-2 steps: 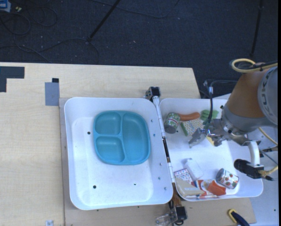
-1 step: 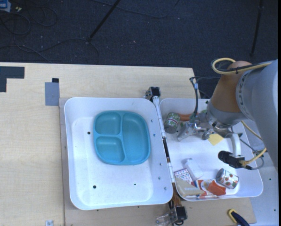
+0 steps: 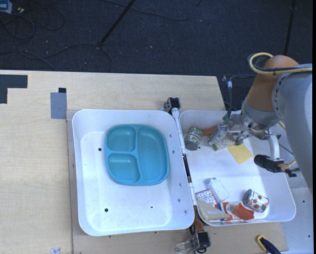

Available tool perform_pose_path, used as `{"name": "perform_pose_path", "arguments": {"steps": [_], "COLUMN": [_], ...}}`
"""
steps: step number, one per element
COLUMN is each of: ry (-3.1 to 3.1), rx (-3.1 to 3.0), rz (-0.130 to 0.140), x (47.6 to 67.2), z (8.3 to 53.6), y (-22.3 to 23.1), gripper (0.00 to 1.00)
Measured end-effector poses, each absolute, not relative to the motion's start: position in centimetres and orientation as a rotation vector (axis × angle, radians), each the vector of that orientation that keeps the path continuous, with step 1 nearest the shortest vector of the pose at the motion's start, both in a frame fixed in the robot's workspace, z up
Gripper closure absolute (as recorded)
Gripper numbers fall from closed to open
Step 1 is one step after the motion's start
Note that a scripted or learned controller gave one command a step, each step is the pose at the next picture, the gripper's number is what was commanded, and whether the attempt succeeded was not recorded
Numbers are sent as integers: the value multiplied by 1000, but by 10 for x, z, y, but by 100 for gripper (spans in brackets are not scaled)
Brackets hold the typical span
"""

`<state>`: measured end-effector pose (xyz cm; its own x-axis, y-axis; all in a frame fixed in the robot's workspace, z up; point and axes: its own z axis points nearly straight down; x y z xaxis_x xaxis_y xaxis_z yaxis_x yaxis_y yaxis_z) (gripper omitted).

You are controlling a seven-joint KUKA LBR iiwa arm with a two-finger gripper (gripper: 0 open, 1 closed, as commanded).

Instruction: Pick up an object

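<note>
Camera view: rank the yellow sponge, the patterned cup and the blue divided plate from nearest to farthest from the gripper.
From the gripper:
1. Yellow sponge, just below it in the right bin.
2. Patterned cup, near that bin's lower right corner.
3. Blue divided plate, in the left bin.

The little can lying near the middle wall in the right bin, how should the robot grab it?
Best guess: come straight down and pinch the can across its round sides, not its ends. It lies tipped over beside the divider, so the gripper should close along the wall, not toward it.

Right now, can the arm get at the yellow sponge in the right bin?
Probably yes: the yellow sponge lies flat and uncovered just beside the tool, with nothing on top.
</note>
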<state>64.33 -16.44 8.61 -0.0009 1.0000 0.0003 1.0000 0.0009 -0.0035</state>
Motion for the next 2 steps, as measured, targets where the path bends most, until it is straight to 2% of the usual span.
{"name": "perform_pose_path", "arguments": {"steps": [1,2], "ry": [-2223,-2220], "rx": [-2211,-2217], "rz": [8,4], "x": [643,620], "z": [94,163], "y": [-164,-132], "gripper": [100,100]}}
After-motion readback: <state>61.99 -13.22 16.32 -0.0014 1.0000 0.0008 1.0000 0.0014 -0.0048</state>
